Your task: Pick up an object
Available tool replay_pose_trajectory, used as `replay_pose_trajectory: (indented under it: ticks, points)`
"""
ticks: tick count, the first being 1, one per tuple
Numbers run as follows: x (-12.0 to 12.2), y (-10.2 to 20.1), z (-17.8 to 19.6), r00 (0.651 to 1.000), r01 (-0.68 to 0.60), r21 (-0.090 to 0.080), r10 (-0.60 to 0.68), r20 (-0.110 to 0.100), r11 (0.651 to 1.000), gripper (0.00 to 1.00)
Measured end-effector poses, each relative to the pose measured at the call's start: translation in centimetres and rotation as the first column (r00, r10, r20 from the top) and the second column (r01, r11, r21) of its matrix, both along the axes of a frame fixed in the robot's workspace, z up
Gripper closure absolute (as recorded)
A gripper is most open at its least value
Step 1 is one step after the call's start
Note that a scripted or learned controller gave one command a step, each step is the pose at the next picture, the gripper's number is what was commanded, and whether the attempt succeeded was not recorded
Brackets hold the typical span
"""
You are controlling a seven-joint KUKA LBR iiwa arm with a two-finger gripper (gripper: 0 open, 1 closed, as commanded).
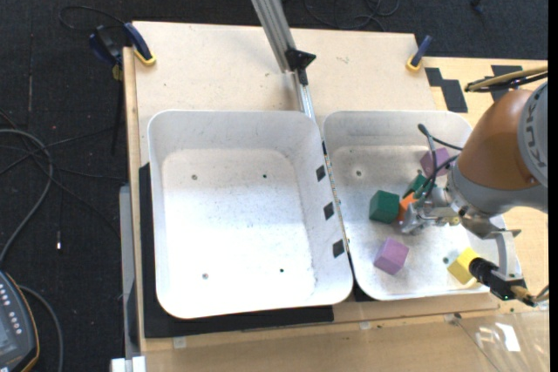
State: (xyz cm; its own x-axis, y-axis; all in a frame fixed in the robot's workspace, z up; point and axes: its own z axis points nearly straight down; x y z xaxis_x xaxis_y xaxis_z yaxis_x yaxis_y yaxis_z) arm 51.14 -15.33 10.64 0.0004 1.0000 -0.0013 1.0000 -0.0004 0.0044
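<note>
The bench [227,70], a pale wooden board, carries two shallow white bins side by side, and a slanted aluminium rail [264,0] runs down from the top to the seam between them. The left bin [166,187] takes up the board's left half; the right bin [349,144] is where all the action sits. In from the right comes the arm [510,152], orange band showing above a grey wrist, reaching low over the right bin's floor. The gripper [417,218] is down among the objects, its metal tip just beside the green block [384,206], with a small orange piece [405,201] wedged between the two; how wide it stands, I cannot tell, because the wrist and clutter hide that. A purple block [391,256] lies apart toward the near edge of the bin. Another purple piece [435,161] peeks out just beyond the wrist. Over near the right bin's near-right corner sits a yellow block [461,266], partly under the arm's cabling.
</note>
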Motion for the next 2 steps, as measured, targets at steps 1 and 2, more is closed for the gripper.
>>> replay_pose_trajectory:
  ticks: [1, 2]
  points:
    - [0.0, 0.0, -0.1, 1.000, 0.001, 0.001, -0.001, -0.001, 1.000, 0.00]
    - [8.1, 2.8, -1.0, 1.000, -0.008, 0.001, 0.008, 0.002, 1.000, 0.00]
